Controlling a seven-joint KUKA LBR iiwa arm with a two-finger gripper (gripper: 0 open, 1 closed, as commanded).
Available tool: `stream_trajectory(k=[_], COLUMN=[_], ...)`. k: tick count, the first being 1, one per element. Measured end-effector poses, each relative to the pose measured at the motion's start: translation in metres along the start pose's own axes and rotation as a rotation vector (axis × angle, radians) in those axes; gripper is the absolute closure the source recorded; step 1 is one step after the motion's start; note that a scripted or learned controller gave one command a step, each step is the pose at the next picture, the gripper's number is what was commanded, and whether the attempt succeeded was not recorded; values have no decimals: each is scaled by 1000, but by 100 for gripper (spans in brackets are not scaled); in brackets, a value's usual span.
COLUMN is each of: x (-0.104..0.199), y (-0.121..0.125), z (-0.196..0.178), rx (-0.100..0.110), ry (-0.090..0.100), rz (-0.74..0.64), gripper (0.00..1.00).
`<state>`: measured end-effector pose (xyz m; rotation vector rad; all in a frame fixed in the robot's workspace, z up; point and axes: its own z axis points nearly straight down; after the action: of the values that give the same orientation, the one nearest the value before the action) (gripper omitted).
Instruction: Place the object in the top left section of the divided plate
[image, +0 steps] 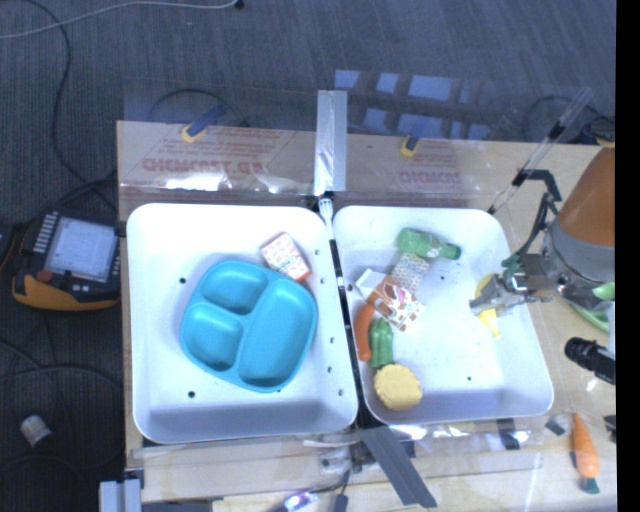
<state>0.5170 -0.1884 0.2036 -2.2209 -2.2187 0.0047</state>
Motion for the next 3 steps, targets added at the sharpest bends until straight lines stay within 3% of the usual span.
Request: stream_trajectory(k=[1,2,3], x=[93,152,168], y=[41,33,45], z=[38,21,-13], rx=[1,1,1], ry=[1,0,-1], rz=[41,200,83], gripper=[100,100,100])
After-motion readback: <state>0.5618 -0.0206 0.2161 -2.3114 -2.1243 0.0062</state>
